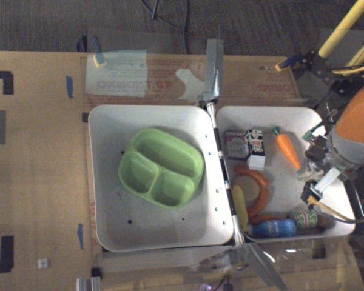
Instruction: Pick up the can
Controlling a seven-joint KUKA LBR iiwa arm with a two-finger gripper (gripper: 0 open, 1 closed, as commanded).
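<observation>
R bin [279,190], near edge: can [304,217] sits against the near wall, twd the R corner, just R of a blue bottle [273,228] lying on its side. The two look touching, can't confirm. Can label greenish; upright or tipped, can't tell.

Yellow banana-like piece [239,206] lies along the bin's L wall, just L of the bottle.

Next back: orange ring [253,183] in the L half of the bin, its near end by the banana.

Pincer [315,162] hangs over the R side of the R bin, farther back than the can and apart from it, arm coming in from the R. Pincer state: can't tell, too blurred.

Carrot [287,150] just L of the pincer, tip pointing near-R, green top twd the far wall.

Far-L part of the bin: b/w carton [255,147] and purple box [235,144] side by side, touching or nearly.

L bin [97,180]: green plate [161,167], 3 compartments, about centre, turned at an angle, well apart from the can.

Both bins sit side by side on the surface [36,162], walls meeting in the middle.

Far side: blue tape bit [69,86] on the surface, beyond the L bin's far-L corner.
</observation>
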